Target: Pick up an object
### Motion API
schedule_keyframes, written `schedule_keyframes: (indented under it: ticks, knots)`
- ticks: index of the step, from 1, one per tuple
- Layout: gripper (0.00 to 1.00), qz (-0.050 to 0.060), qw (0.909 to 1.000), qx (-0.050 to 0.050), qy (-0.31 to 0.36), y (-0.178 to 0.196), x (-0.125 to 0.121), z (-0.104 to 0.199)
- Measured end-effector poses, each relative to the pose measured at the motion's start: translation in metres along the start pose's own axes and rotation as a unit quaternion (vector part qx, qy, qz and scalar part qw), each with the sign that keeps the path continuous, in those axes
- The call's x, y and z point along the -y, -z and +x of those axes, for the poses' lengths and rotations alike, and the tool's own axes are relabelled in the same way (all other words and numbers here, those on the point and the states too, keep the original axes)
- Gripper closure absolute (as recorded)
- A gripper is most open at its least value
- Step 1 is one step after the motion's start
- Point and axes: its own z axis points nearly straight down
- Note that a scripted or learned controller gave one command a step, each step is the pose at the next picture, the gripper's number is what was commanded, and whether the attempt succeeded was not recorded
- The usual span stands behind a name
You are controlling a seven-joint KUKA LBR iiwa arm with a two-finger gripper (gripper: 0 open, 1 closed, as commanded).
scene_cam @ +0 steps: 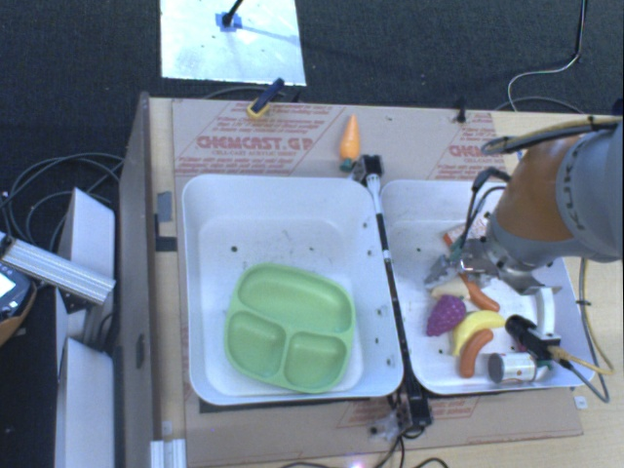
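The main risk is the crowding. The toy foods lie packed together in the right bin (419,195), toward the worktop's right near corner: a purple grape bunch (446,314) touches a yellow banana (475,330), a pale slice (449,287) lies just above the grapes, and a thin orange piece (480,294) lies beside the slice. A closing grasp here could likely catch two pieces at once, or push one aside and come up with nothing. The rounded, smooth shapes would probably slip out of a pinch that lands off-centre, and the flat slice looks hard to get under at all. A descent too close to the bin's middle wall could also foul on the rim. The hand (447,267) hangs low over this cluster, right at the pale slice and the thin orange piece. It seems to be touching or nearly touching them, but I cannot tell which, nor whether it is apart or together, and nothing is clearly held in it. A second orange piece (468,360) lies nearer the worktop's near edge, below the banana, with more room around it. The left bin (210,261) holds a green divided plate (290,328), and a toy carrot (349,137) lies outside both bins near the far edge.
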Motion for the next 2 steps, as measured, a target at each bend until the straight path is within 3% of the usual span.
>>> schedule_keyframes:
  ticks: [1, 2]
  knots:
    - [0.0, 0.0, 1.0, 0.0, 0.0, 0.0, 0.072, 0.017]
    - [1.0, -0.003, 1.0, 0.0, 0.0, 0.011, 0.07, 0.017]
